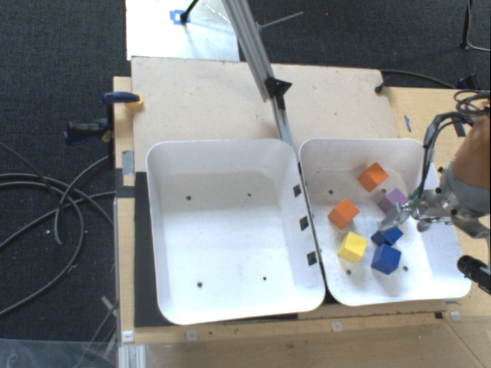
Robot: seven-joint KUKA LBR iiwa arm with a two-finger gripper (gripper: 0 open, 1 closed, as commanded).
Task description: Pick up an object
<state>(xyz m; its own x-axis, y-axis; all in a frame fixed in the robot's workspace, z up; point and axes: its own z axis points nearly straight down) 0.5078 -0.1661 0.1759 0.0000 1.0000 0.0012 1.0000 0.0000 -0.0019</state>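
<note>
Several small cubes lie in the right bin (441, 282): an orange cube (374, 176) at the back, a second orange cube (344, 212) towards the left, a purple cube (396, 198), a yellow cube (353, 246), and two blue cubes, one small (388, 237) and one larger (386, 259). My gripper (400, 217) reaches in from the right and hangs low between the purple cube and the small blue cube, partly hiding both. The view does not show any cube lifted off the bin floor.
The left bin (165, 228) stands beside the right one, sharing a middle wall (307, 228). A slanted metal pole (257, 44) crosses above the bench at the back. The arm's grey wrist and cables (460, 175) overhang the right bin's right wall.
</note>
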